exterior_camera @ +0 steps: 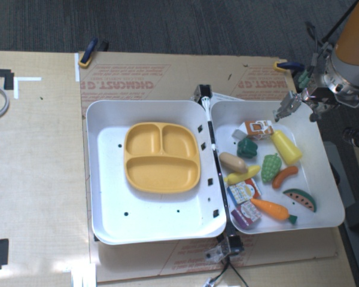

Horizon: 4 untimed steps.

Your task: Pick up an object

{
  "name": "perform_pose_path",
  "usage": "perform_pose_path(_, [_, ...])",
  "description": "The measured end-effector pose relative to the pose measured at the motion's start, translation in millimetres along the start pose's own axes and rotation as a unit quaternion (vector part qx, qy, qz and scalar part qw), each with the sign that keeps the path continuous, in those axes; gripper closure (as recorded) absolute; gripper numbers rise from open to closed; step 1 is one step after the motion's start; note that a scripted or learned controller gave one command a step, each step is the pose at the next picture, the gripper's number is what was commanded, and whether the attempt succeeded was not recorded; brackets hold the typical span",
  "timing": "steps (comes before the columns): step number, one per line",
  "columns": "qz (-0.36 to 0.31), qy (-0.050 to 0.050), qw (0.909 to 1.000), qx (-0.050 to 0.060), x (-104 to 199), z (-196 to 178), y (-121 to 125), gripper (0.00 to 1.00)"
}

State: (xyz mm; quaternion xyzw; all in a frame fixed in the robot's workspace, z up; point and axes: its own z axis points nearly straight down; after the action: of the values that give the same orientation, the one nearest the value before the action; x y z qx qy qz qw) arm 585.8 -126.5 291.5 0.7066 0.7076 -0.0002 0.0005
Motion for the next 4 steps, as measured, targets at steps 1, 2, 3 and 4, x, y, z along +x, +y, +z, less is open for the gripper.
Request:
perform_pose_path(1, [-0.053,0.000,0.9986,0.000,-21,146,8,0.00])
perform_pose_path(2, [-0.167,0.001,0.9859,0.000,-22,199,-1,0.00])
perform_pose_path(3, [-0.166,0.000,0.9862,-0.001,-23,189,0,1.00])
perform_pose_path(4, [-0.055,0.000,0.9985,-0.001,-25,31,-3,1.00])
